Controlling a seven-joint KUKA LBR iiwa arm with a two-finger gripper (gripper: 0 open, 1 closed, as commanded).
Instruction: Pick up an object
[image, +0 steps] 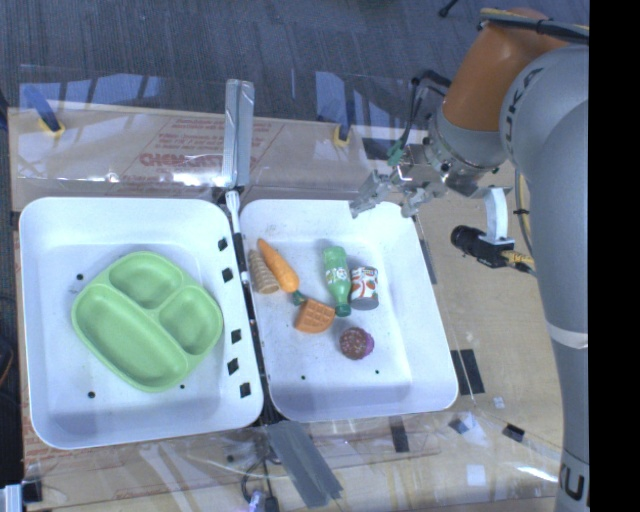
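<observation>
The left white bin (50, 300) holds a green three-compartment plastic tray (146, 318), the right white bin (420, 330) small toy foods, gripper (385, 196) spread above, pinching nothing.

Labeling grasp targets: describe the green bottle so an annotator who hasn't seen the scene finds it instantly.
Look in the right white bin, at the cluster of toy food. The green bottle lies between the orange carrot and the small can, the only green item there.

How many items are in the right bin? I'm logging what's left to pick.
6, all near its middle: ice-cream cone and carrot leftmost, green bottle centre, small can beside it, waffle piece below, dark red round item lowest.
</observation>
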